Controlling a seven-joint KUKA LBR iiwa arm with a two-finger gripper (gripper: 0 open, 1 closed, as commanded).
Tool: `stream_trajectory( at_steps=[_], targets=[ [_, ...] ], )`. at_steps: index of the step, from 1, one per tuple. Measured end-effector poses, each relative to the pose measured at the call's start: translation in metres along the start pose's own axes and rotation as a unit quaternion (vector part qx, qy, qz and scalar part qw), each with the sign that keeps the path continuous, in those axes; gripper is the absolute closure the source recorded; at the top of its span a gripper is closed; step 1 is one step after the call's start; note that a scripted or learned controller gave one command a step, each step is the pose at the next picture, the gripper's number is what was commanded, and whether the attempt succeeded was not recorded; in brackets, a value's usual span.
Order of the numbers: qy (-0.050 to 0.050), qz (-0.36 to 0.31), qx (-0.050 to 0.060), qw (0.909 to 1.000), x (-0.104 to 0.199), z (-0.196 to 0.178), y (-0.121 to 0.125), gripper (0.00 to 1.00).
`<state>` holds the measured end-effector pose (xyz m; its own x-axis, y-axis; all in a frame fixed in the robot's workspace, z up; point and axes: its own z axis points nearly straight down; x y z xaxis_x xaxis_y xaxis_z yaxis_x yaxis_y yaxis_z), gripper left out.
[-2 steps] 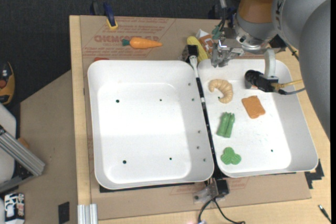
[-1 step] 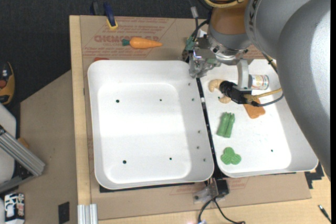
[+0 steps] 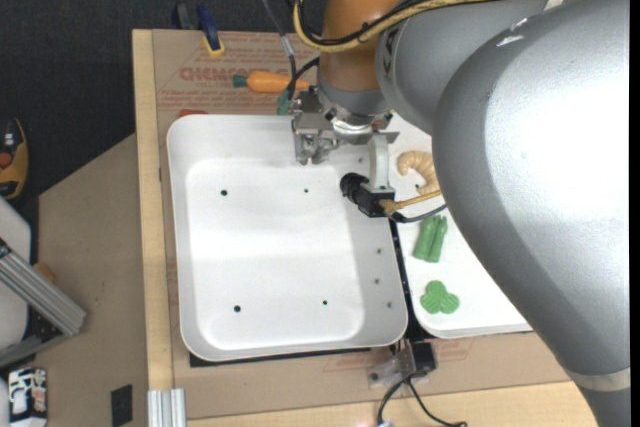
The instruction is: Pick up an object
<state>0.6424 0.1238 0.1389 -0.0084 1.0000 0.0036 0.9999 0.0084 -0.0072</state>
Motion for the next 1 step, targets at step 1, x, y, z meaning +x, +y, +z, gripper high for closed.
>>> stream_trajectory(
  at_steps=[1],
  targets=[
    [-0.001, 0.002, -0.005, 1.0, 0.0472, 0.0109, 0.0247, 1.0]
  ],
)
